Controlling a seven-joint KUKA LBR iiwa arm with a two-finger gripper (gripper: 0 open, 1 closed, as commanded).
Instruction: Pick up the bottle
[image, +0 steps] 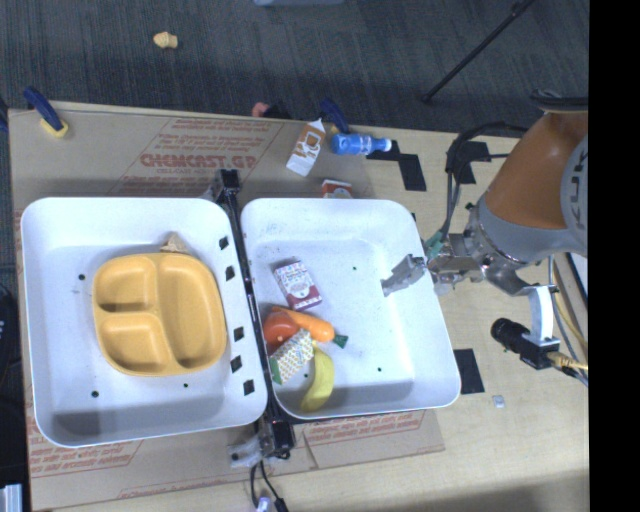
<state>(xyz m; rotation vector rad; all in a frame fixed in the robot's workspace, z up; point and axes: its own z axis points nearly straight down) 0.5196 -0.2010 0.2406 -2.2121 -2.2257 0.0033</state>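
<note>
A small blue bottle (358, 145) lies on its side on the cardboard bench behind the right bin (425, 340), outside both bins. My gripper (404, 275) hangs low over the right bin's right part, close to its right wall. It is well in front of the bottle and apart from it. Nothing shows in the gripper. The grey arm with its orange band (535, 185) reaches in from the right.
The right bin holds a red box (297, 283), a carrot (303, 324), a banana (318, 381) and a patterned packet (292, 354) near its left wall. A yellow divided plate (160, 312) lies in the left bin. A small carton (305, 147) sits left of the bottle.
</note>
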